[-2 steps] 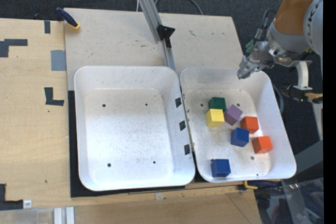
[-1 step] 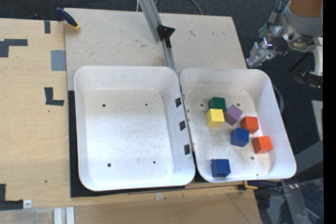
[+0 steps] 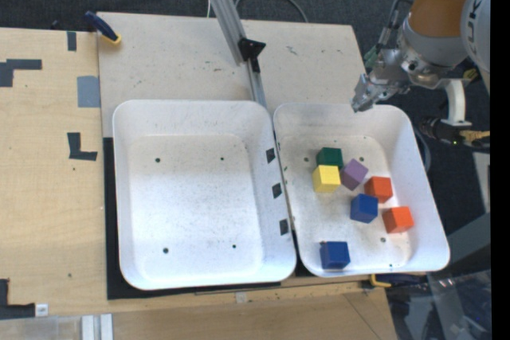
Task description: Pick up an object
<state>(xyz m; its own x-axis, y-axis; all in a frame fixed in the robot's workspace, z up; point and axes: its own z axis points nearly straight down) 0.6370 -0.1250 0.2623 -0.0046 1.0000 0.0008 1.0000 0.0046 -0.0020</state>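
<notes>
The end effector (image 3: pixel 365 101) hung over the right bin's (image 3: pixel 426 171) far rim; whether it was open or closed could not be told. The cubes lay below and toward the viewer from it, the green cube (image 3: pixel 330 157) nearest.

Two bins sit side by side on the bench (image 3: pixel 48 171): the left bin (image 3: pixel 127 123) beside the right bin (image 3: pixel 418 147), which holds seven blocks (image 3: pixel 355 173), with the gripper (image 3: pixel 363 101) above its far rim
</notes>
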